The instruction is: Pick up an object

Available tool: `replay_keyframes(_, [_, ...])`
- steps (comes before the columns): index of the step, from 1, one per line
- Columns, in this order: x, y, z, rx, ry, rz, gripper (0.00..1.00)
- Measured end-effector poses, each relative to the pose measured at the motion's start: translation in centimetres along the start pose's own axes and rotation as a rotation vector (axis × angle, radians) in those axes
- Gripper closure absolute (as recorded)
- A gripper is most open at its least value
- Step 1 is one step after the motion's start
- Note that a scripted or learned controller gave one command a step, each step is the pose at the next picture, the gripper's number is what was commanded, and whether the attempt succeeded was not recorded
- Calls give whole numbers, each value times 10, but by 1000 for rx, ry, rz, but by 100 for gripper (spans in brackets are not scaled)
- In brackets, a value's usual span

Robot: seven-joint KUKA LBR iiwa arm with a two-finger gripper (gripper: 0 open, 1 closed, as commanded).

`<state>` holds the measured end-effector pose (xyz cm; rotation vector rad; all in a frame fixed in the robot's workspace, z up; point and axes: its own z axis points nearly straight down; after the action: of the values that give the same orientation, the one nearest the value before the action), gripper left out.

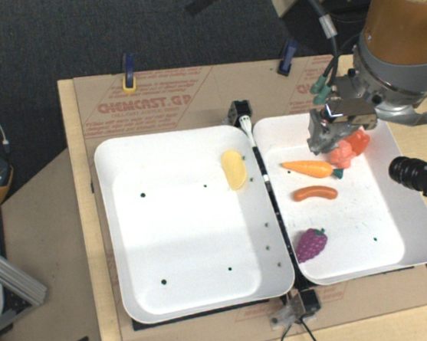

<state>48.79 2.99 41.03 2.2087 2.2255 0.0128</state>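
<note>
**Claw low over the right bin's far side**

In the right bin (408,246), near its far edge, the claw (324,141) hangs low, its grey tip just above the carrot's (308,167) thick end and just beside a red-pink toy (349,148); whether its jaws are spread or pressed together cannot be told, as the metal parts hide one another from this slant; nothing is seen pinched in it. The arm (403,19) comes in from the right, its orange band above the grey wrist. The carrot lies on its side, orange with a small green stub at its right end; the stub touches or nearly touches the red-pink toy. Just nearer the camera lies a small sausage (314,193), apart from the carrot; nearer still, close to the wall between the bins, sits a purple grape bunch (311,243) with a green top. In the left bin (126,215) a pale yellow piece (234,169) rests near its right wall toward the far side, well apart from the claw. Both bins sit side by side on a brown board (150,96) with red print, which lies on the surface; a blue clamp (128,72) grips the board's far edge.
</note>
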Motion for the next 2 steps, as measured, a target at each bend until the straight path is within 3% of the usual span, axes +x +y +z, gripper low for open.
replay_keyframes(1, [-3,1,-6,6,-2,6,100])
replay_keyframes(2, [26,-5,-96,-3,1,3,100])
